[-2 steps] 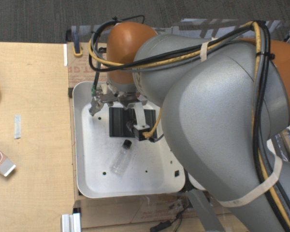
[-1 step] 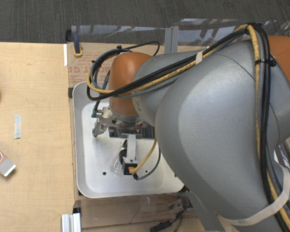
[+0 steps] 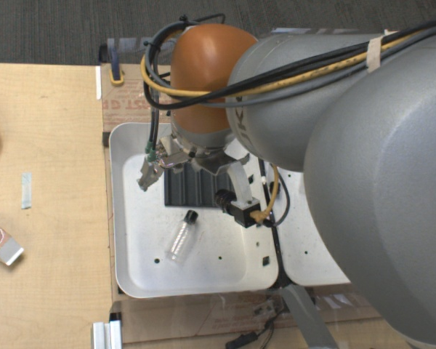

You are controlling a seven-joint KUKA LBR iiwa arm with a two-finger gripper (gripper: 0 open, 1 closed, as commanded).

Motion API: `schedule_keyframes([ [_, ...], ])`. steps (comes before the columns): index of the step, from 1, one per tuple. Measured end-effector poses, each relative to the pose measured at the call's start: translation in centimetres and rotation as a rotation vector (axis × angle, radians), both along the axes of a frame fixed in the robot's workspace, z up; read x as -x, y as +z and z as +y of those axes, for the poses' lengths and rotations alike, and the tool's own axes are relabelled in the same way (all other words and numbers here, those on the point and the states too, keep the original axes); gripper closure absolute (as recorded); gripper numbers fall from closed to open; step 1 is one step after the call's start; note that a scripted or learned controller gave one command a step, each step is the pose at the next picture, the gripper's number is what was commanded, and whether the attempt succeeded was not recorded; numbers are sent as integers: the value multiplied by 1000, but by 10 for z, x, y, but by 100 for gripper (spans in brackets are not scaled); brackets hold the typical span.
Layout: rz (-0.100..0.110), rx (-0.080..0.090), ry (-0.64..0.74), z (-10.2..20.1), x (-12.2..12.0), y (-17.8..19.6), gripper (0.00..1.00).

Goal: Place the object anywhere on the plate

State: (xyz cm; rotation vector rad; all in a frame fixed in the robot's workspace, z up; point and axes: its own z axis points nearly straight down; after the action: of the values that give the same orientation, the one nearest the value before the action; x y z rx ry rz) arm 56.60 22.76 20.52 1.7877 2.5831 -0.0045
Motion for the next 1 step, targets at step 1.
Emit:
schedule_keyframes([
  [1,3,3,-551,-34,29,-53,0],
])
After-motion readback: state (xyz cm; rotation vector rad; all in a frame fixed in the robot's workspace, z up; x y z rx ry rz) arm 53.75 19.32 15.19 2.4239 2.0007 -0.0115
